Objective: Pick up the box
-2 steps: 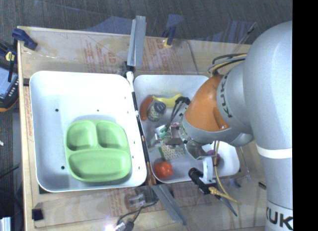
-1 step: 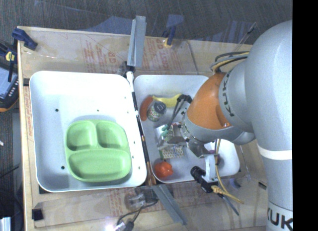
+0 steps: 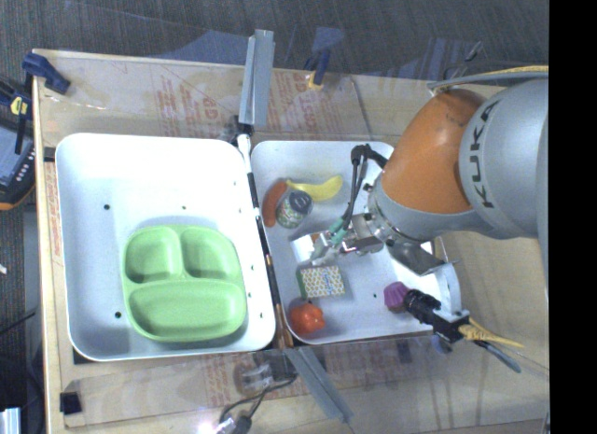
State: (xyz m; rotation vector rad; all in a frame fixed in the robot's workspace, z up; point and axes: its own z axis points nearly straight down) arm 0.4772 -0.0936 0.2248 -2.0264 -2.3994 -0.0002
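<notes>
Hovering gripper [image 3: 317, 248] — finger state we cannot tell | patterned box [image 3: 321, 281] at its 6 o'clock | we descend squarely, avoiding tomato [image 3: 306, 315]

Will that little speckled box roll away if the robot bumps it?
Probably not. The box looks flat-sided and lies flat on the right bin floor, so it should slide rather than roll. It seems small and likely light, so a nudge from the gripper could scoot it toward the tomato.
</notes>
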